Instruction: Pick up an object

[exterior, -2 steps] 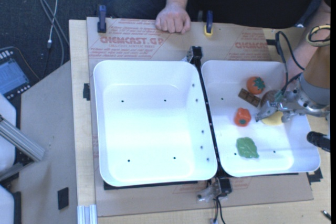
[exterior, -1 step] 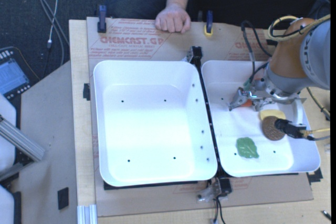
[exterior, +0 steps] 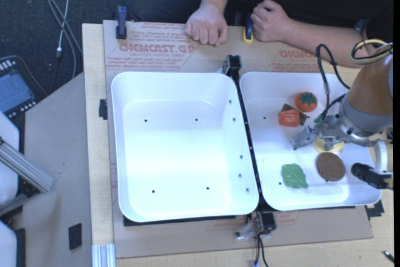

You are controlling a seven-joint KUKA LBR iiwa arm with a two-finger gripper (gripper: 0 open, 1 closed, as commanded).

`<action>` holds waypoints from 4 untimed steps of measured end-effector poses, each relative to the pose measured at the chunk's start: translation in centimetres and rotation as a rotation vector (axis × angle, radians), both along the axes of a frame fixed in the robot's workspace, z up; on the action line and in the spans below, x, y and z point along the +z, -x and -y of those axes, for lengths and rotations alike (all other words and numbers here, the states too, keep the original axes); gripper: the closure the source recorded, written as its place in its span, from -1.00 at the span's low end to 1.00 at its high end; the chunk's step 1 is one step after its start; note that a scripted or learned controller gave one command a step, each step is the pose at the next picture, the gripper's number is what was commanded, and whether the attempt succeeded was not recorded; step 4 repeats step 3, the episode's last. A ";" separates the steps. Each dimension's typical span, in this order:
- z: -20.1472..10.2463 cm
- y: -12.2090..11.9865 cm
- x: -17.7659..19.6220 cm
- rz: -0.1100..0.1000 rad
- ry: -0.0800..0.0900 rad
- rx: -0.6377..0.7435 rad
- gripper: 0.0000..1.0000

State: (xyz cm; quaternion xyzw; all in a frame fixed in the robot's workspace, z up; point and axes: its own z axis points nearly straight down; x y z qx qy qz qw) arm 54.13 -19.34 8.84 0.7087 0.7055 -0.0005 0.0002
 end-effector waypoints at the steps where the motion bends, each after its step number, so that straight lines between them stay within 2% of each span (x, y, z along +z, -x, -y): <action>1: -5.2 -4.6 0.0 0.002 -0.002 0.010 -1.00; 2: -8.0 3.0 -0.1 -0.001 -0.002 0.005 -1.00; 3: -6.7 4.5 -0.1 0.000 -0.001 0.003 -1.00; 4: -6.7 4.5 -0.1 0.000 -0.001 0.003 -1.00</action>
